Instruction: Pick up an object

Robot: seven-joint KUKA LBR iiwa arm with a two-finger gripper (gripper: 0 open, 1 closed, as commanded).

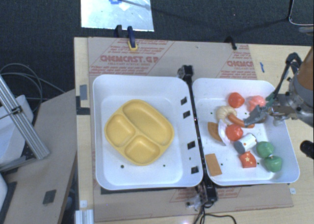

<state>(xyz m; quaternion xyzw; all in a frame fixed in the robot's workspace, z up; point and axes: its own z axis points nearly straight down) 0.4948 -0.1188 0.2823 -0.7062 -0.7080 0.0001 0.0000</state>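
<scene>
Over the right bin (282, 175), my pincer (255, 117) hung low by an orange carrot-like toy (239, 120) & a red tomato toy (234, 132). Nothing was picked up yet, so the whole grab was left to do. I can't tell if my pincer was apart or together. My arm (300, 90) came in from the right, bent down w/ the tip pointing left. The yellow tray (139, 131) sat in the left bin (105, 169).

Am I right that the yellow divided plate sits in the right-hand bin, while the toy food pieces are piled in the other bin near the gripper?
Not quite: the camera view shows the yellow divided plate in the left bin. The toy food pieces lie in the right bin, near the gripper, as you said.
</scene>
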